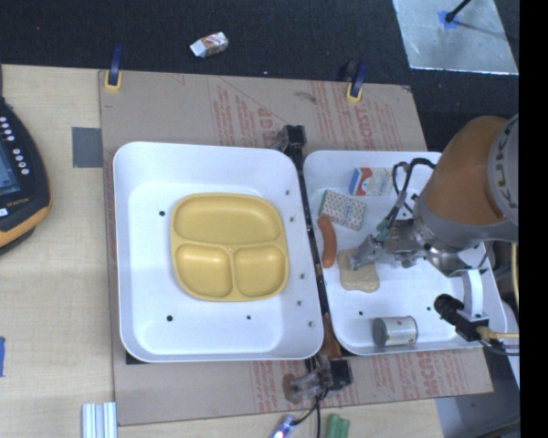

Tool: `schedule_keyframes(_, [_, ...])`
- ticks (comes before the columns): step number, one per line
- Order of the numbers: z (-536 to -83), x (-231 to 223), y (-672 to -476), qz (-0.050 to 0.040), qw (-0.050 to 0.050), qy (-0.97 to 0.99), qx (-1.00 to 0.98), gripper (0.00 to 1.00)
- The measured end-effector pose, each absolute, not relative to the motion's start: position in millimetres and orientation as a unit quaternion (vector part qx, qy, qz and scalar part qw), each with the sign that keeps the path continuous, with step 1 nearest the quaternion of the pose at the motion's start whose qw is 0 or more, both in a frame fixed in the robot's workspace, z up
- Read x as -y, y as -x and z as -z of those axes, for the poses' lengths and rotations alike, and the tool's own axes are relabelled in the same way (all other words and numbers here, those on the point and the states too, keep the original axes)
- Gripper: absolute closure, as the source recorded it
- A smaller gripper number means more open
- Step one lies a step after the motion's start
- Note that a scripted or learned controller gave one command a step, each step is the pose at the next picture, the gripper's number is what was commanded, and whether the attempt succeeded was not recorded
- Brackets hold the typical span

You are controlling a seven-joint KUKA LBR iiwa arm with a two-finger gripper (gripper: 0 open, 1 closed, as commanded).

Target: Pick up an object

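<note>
My gripper (370, 255) hangs low in the right bin (411, 340), touching the upper edge of the tan bread slice (360, 276) that lies just right of the upright-lying hot dog (328, 241); its grasp I cannot tell.

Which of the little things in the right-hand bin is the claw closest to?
The tan, bread-like slice: the claw sits right over its upper edge. The sausage, patterned packet, small box and metal can lie farther off.
</note>
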State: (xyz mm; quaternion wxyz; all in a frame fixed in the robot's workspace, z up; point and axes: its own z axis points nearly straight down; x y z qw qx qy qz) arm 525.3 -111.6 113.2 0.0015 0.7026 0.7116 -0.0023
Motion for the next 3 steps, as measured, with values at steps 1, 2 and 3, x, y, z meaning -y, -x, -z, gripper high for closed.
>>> schedule_keyframes(1, [-92,93,-535.3,0.0020,-0.002,-0.705,-0.710,0.00])
schedule_keyframes(2, [-102,94,-535.1,0.0032,-0.002,-0.703,-0.711,1.00])
schedule_keyframes(3, [-192,39,-551.7,0.0003,-0.001,-0.706,-0.708,1.00])
